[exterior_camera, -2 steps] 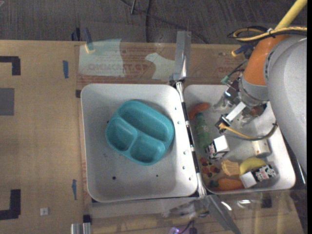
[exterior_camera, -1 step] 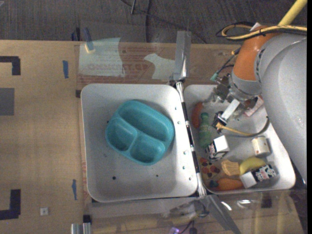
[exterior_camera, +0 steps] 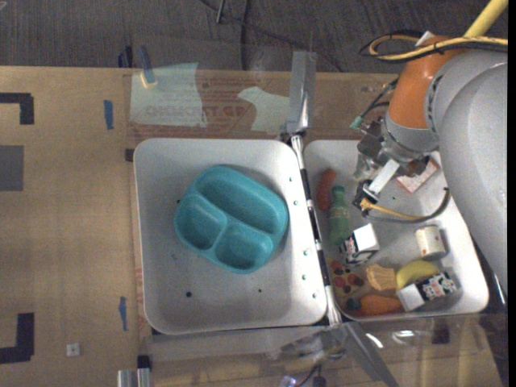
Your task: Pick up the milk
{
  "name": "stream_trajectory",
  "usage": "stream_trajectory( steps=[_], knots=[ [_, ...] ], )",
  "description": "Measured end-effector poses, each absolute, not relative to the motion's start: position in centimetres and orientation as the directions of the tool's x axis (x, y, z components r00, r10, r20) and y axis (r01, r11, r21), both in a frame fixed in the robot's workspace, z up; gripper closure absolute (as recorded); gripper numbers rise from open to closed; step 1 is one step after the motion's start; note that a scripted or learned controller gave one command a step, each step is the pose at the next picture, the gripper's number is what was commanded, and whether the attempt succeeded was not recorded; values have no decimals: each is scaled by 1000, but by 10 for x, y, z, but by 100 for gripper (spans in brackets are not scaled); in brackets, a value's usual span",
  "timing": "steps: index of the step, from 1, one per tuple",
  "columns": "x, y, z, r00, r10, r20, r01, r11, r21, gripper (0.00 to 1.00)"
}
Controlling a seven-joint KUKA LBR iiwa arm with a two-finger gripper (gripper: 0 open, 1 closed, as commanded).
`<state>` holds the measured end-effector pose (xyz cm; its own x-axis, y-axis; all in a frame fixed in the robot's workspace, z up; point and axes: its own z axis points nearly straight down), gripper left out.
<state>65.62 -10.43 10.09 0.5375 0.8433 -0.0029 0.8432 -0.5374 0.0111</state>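
Milk carton [exterior_camera: 432, 287], cow-spotted, lying on its side in the near right corner of the right bin [exterior_camera: 472, 252], just beside a banana [exterior_camera: 418, 272]. Similar white, black-marked carton [exterior_camera: 359, 243] toward the bin's left wall, next to a green bottle [exterior_camera: 339, 210]: likely to be taken for the target. Gripper [exterior_camera: 371, 177] over the bin's far half, well apart from the milk; released or clenched, impossible to tell. Further risks: banana nudged on descent, carton jammed against the corner wall.

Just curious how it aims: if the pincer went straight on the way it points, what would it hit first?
Probably the green bottle just beyond the pincer, or the floor of the right bin beside it; depth is unclear from above.
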Motion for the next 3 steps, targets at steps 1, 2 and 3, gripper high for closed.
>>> stream_trajectory(
  steps=[1, 2, 3],
  knots=[
    [667, -86, 185, 819, 573, 0, 573, -819, 0, 100],
    [667, -85, 185, 819, 574, -1, 574, -819, -1, 0],
    [643, -47, 185, 598, 802, -1, 802, -598, -5, 0]
  ],
)
